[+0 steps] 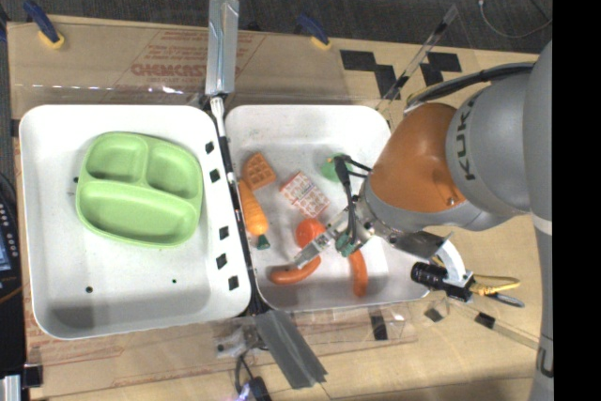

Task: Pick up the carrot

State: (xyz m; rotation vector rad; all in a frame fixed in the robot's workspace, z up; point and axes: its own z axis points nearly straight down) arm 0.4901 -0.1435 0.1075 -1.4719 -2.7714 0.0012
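Carrot lies along the left wall of the right bin, just below a waffle; the hand hangs well to its right, over a red piece and a sausage; whether it is open I cannot tell; best to shift left, align with the carrot's length, and clear the wall.

Bright, even overhead light; soft shadows, slightly grainy.

One fixed camera looks down (at a slant) on both white bins.
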